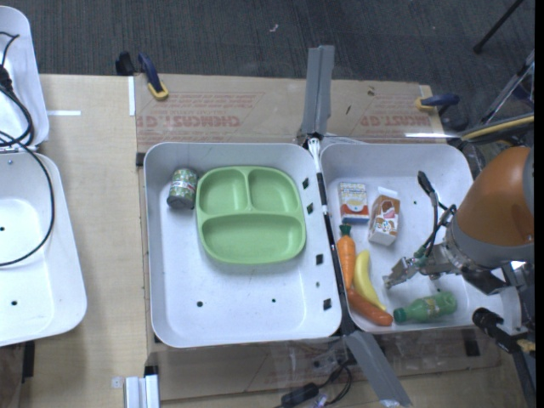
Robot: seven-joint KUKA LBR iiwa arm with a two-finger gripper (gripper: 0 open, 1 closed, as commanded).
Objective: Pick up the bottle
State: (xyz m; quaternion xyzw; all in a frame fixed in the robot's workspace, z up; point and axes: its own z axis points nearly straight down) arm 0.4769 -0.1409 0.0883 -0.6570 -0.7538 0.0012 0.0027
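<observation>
The green bottle (pixel 427 308) lies on its side in the right bin (pixel 459 172), close along that bin's near wall, its cap end just beside the tip of a carrot (pixel 357 287). A banana (pixel 365 279) curves just beyond the bottle's cap end. The claw (pixel 406 270) hangs just above the bottle, toward the bin's middle; I cannot tell its state, and nothing shows between its tips. Two small cartons (pixel 370 211) stand well beyond the bottle, with bare floor between.
</observation>
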